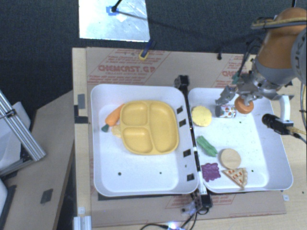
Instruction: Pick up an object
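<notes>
Over the right-hand white bin (276, 176), the jaws (229, 101) are hanging just above a small white can with red print (225, 111), probably lining up for it. I can't tell if they're released or clenched; an orange round piece (244, 107) is sitting alongside.

Robot lab: bench-mounted bins (144, 188), cabling.
</notes>
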Robot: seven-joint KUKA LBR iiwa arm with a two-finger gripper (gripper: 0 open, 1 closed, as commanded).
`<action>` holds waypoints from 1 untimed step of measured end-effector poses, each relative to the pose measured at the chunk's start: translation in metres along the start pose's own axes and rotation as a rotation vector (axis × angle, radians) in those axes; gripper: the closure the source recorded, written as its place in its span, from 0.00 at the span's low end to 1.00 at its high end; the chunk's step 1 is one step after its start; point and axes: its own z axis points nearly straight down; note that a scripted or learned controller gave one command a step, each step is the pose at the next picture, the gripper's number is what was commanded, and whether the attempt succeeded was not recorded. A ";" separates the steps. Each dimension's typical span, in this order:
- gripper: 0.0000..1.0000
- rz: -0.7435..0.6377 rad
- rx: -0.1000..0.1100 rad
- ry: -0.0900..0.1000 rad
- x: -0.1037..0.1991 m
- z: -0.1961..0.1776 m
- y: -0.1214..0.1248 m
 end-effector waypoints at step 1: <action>0.00 -0.002 -0.010 -0.001 0.000 -0.005 0.002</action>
